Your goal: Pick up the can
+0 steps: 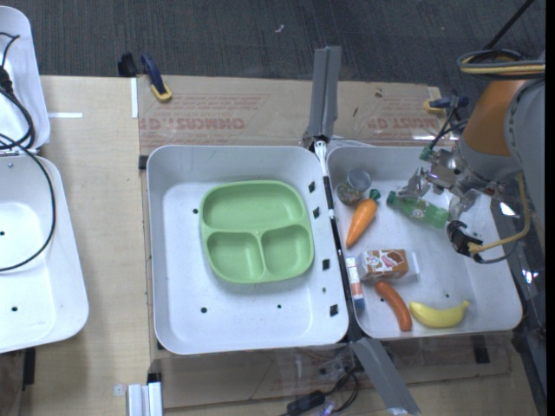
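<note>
Camera view: can (354, 185) lies in right bin (494, 315), far-left corner, just beside carrot (362, 219). Gripper (431, 189) sits over green bottle (418, 210), apart from can; grip state unclear. Green plate (257, 230) in left bin (173, 310).

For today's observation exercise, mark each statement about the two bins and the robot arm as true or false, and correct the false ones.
1. The green plate lies in the left bin. True.
2. The can stands beside the banana. False: the can is near the right bin's far left corner; the banana lies near its front edge.
3. The carrot lies just in front of the can. True.
4. The pincer is directly over the can. False: it is to the can's right, above the green bottle.
5. The sausage rests on the green plate. False: it lies in the right bin, left of the banana.
</note>
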### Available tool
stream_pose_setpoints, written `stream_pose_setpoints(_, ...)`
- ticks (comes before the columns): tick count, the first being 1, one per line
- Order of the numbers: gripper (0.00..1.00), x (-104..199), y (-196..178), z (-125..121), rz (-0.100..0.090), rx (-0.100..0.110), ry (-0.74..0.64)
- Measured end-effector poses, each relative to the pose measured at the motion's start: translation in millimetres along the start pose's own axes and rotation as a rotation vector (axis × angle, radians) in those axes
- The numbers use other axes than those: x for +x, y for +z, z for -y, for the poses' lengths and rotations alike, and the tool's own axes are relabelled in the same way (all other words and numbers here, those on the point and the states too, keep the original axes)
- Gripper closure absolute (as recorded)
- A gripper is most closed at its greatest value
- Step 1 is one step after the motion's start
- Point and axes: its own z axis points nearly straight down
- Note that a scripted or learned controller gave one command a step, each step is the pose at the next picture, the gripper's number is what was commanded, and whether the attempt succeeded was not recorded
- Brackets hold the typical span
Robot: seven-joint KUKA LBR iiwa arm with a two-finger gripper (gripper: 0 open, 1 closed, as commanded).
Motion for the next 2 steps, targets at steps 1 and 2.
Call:
stream_pose_setpoints(1, 0.00, -18, 4, -38, -0.008, 0.014, 0.019)
stream_pose_setpoints(2, 0.00, -44, 10, 55, 0.004, 0.019, 0.177)
